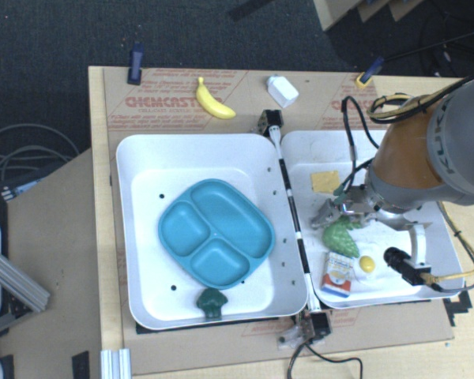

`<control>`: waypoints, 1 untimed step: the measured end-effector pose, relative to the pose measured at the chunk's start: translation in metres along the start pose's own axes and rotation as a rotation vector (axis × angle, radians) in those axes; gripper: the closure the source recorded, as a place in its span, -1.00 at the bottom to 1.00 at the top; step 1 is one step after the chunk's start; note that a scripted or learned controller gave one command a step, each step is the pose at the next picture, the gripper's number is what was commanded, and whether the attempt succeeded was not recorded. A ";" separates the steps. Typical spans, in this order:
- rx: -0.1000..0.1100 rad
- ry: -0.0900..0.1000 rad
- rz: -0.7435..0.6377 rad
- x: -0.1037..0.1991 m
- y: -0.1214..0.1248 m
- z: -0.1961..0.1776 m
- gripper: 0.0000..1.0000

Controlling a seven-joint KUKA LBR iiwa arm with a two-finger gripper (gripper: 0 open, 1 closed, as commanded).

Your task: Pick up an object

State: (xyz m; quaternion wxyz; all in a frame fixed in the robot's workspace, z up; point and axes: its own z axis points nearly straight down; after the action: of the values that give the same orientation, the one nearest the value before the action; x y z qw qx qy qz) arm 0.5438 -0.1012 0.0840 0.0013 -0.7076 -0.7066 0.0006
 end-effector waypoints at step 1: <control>-0.001 0.000 0.000 0.009 -0.038 0.000 -1.00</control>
State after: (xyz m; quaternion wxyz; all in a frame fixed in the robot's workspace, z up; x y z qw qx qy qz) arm 0.5063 -0.0919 0.0843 0.0010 -0.7075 -0.7067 0.0002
